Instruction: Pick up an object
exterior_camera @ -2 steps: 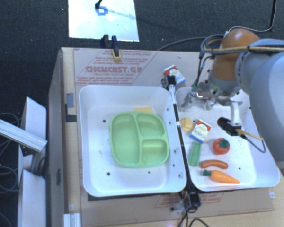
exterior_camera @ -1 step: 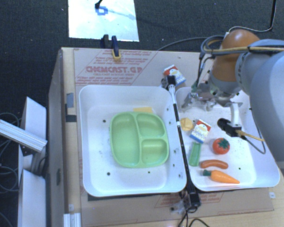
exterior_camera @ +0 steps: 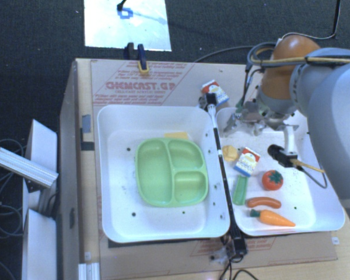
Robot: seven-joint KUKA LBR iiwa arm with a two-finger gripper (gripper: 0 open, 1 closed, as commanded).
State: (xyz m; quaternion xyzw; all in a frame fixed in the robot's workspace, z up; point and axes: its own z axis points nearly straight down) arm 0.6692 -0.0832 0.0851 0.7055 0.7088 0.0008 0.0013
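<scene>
My gripper (exterior_camera: 242,120) hangs low over the back left corner of the right bin (exterior_camera: 326,214), on the grey arm that comes in from the right. Just in front of it lie a yellow piece (exterior_camera: 229,153) and a small white, blue and red carton (exterior_camera: 247,161). Further forward in the same bin are a green stick (exterior_camera: 240,189), a red tomato (exterior_camera: 272,179), a reddish sausage (exterior_camera: 263,202) and an orange carrot (exterior_camera: 273,218). I see nothing held at the gripper.
The left bin (exterior_camera: 114,214) holds a green divided plate (exterior_camera: 171,172) with a flat yellow piece (exterior_camera: 176,136) behind it. A second small carton (exterior_camera: 213,91) stands on the cardboard behind the bins, by the black divider (exterior_camera: 220,162).
</scene>
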